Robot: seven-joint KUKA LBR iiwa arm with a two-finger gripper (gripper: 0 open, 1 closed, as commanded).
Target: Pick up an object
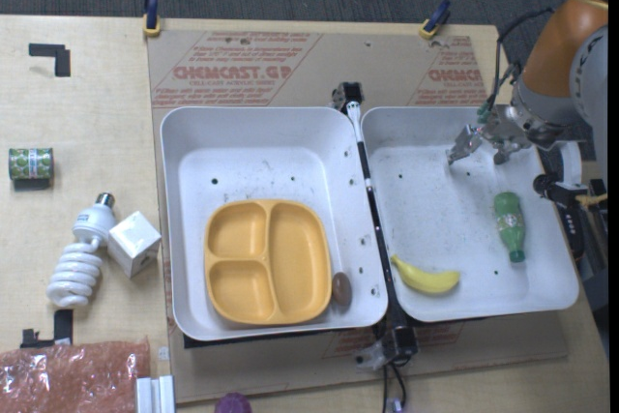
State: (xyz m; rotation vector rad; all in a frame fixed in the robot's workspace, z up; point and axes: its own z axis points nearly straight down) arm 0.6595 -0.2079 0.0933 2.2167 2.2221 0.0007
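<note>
In the right bin [426, 169] lie a green bottle [509, 225] near the right wall and a yellow banana [426, 277] near the front. My gripper [482, 150] hovers over the bin's far right part, above and left of the bottle. It is open, and there is nothing between its fingers. The left bin [251, 140] holds a yellow divided plate [269, 260] with a small brown object [341, 289] at its right edge.
Left of the bins, on the bench, are a green can [30, 164], a spiral light bulb [79, 251], a white cube [134, 243] and a pink mesh bag [73, 377]. Blue clamps [152, 8] hold the board at the back.
</note>
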